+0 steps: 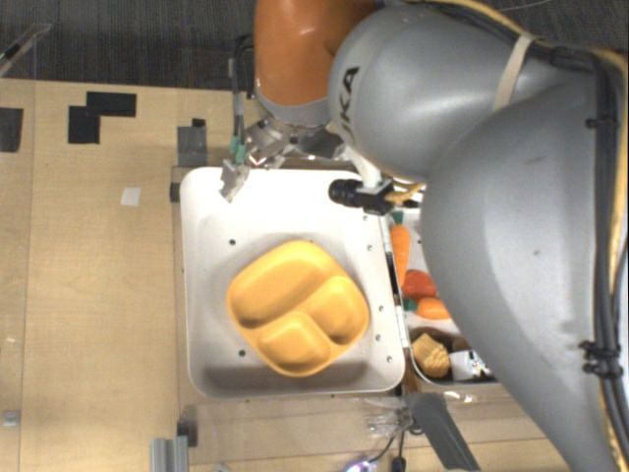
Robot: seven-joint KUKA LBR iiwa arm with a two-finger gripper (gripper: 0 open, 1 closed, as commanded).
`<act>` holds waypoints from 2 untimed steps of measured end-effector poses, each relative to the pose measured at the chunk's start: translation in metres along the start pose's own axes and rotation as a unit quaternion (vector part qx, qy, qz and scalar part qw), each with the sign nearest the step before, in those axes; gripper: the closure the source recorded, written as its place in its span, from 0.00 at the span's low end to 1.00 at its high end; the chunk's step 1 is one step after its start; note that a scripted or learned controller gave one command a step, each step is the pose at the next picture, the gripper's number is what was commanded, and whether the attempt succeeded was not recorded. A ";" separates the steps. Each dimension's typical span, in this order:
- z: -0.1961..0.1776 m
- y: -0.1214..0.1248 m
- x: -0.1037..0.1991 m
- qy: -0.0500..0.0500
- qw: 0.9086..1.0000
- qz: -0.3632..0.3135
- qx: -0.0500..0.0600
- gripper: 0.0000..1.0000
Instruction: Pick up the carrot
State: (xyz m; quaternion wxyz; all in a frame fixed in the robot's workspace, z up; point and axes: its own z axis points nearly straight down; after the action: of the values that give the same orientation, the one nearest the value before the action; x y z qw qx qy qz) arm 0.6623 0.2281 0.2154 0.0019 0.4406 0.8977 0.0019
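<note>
My big grey arm [511,195] reaches in from the right and covers most of the right bin [432,367]. The left bin [211,362] sits on the counter [88,293] and holds a yellow tray [298,306] with three parts.

My end effector [236,170] is up at the far corner of the left bin. I cannot tell if it is apart or together. It holds nothing that I can see.

I think I am at the start, with the reach not yet done. Next I must swing over to the right bin and come down on the carrot [400,247].

The carrot is orange, long and thin, with a bit of green on top. It lies by the wall next to the left bin.
</note>
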 end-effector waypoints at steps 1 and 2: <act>-0.165 -0.002 0.003 0.000 0.988 0.152 -0.002 0.00; -0.188 0.006 -0.005 0.000 0.936 0.351 -0.001 0.00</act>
State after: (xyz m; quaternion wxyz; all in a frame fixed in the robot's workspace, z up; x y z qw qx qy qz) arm 0.6687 0.2275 0.4039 0.0013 0.7278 0.6857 0.0030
